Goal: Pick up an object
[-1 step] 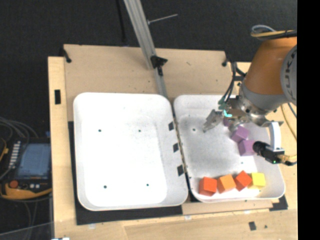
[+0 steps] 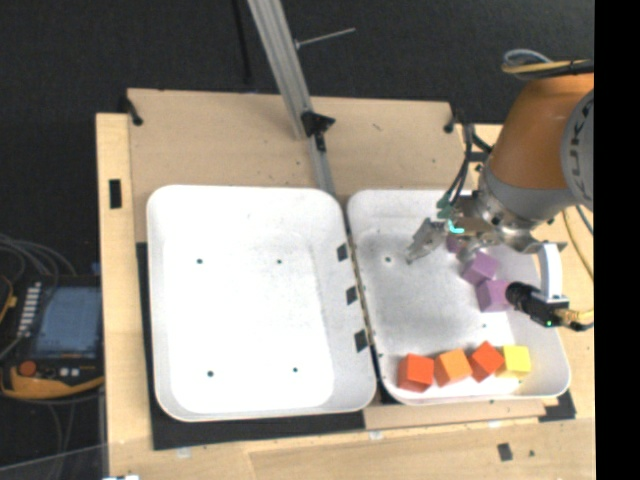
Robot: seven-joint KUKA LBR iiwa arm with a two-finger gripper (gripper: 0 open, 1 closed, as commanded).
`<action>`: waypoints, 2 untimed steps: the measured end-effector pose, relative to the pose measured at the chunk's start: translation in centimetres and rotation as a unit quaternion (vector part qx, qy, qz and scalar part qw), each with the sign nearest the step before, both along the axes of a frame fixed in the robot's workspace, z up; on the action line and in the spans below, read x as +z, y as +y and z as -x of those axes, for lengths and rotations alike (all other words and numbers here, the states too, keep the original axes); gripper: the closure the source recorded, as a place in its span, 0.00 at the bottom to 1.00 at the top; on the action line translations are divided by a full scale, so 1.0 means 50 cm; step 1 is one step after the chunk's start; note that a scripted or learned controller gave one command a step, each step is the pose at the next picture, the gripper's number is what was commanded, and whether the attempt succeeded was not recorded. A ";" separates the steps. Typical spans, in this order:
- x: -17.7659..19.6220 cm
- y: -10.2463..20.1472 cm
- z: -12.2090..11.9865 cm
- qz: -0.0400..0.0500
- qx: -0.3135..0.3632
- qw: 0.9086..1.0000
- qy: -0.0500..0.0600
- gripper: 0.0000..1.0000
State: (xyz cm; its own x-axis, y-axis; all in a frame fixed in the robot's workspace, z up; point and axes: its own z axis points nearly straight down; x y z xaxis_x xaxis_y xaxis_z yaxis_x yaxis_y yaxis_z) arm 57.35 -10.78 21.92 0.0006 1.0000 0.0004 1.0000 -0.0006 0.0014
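Now the arm (image 2: 540, 148), grey w/ an orange band, reaches in from the right and hangs over the upper part of the right bin (image 2: 400, 218). Its gripper (image 2: 440, 236) points to the left and down, over the bin floor. The two fingers (image 2: 420, 243) look spread apart, w/ nothing between them, but the view is small and a bit blurred there, so this is approx.

Just right of the gripper, partly under the wrist, lie two purple blocks (image 2: 485, 278), touching each other, one above the other in the view. I cannot tell if the gripper touches the upper one.

Along the bottom wall of the right bin stands a row of four blocks, side by side and touching: a red-orange block (image 2: 416, 371) at the left, then an orange block (image 2: 452, 366), then a red block (image 2: 486, 359) turned at an angle, then a yellow block (image 2: 517, 359) at the right end.

The left bin (image 2: 250, 203) sits beside the right one, their edges close. Both rest on a wood bench (image 2: 230, 138). A metal rail (image 2: 285, 58) runs slanted from the top of the view down to between the bins.
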 end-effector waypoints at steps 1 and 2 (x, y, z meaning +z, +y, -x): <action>-0.085 0.002 -0.004 0.001 -0.002 1.000 0.002 0.00; -0.169 0.004 -0.002 0.001 -0.002 1.000 0.003 0.00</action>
State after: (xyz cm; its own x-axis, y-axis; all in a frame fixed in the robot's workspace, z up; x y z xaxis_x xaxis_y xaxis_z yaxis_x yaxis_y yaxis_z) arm 57.46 -10.59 13.45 0.0044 1.0000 -0.0015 1.0000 -0.0044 -0.0043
